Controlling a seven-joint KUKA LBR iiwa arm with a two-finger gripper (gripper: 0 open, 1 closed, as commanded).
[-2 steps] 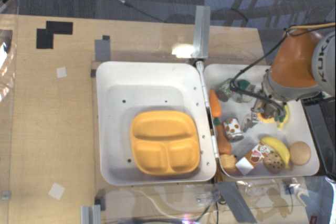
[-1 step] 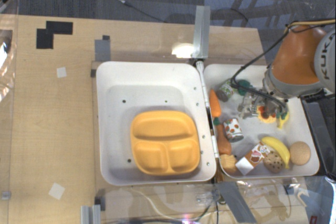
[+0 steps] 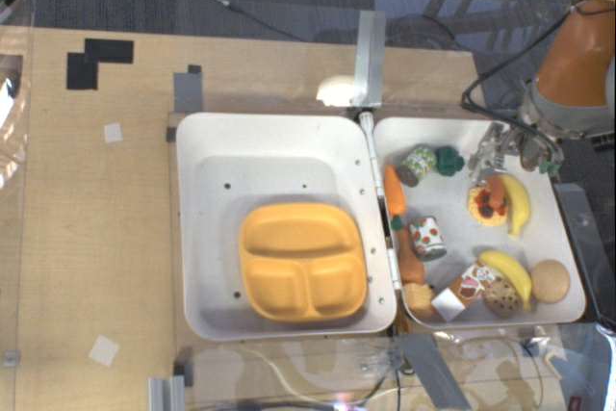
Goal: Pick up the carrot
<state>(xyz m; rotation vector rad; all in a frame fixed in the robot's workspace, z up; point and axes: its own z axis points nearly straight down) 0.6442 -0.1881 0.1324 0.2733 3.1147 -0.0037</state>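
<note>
Camera view: carrot point(image 3: 394, 190) lies well left of the hand point(image 3: 504, 152).

The two bins, the left bin point(image 3: 202, 168) and the right bin point(image 3: 563, 245), look like smooth white moulded plastic with a dull sheen, and the yellow divided tray point(image 3: 303, 272) is smooth plastic too, faintly glossy along its ridges. The carrot point(image 3: 394, 191), both bananas point(image 3: 518, 203) and the other toy foods appear as matt plastic. The bench top point(image 3: 87, 236) looks like pale matt wood, the gripper point(image 3: 513, 152) is bare shiny metal, and the arm's orange band point(image 3: 577, 53) is satin-smooth.
</note>
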